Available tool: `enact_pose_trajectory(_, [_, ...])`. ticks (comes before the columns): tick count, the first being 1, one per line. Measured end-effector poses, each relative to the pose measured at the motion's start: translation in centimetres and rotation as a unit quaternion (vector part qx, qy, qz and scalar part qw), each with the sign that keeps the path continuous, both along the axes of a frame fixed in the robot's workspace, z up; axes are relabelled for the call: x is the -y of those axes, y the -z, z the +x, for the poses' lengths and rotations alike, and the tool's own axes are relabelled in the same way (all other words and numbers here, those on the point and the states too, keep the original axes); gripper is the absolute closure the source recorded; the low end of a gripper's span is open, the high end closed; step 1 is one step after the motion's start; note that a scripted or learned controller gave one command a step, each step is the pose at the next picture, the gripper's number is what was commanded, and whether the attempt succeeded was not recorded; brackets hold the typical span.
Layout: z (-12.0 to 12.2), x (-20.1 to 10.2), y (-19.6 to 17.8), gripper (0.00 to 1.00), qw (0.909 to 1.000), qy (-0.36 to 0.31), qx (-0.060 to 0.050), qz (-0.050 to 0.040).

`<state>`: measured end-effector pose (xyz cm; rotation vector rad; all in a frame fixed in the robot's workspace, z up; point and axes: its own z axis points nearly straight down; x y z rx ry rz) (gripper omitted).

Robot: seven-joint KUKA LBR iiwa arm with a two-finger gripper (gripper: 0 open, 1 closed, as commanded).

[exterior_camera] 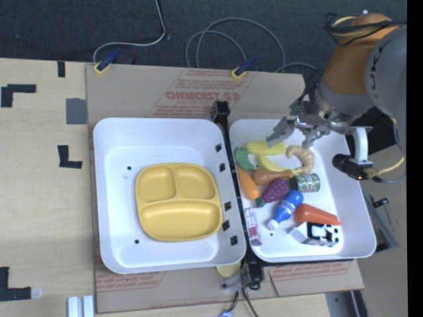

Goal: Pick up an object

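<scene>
Grey gripper (295,132) hangs spread and empty over the right bin's (360,233) far edge, just above a yellow banana (268,149) in the toy pile; approach step, next calls for descending and closing

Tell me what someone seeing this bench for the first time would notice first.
Probably the big yellow divided plate lying alone in the left bin. Next, the bright heap of toy food in the right bin: a banana, a carrot, purple grapes and a blue bottle. The grey and orange arm hangs over that bin's far edge, its gripper just above the banana.
</scene>
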<state>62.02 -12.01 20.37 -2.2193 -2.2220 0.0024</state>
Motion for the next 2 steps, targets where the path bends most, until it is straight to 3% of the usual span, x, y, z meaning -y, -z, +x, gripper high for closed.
enact_pose_trajectory(1, [1.5, -2.3, 10.9, 0.00, 1.0000, 0.000, 0.001, 0.0001])
enact_pose_trajectory(2, [1.6, -2.3, 9.7, 1.00, 1.0000, 0.000, 0.004, 0.0000])
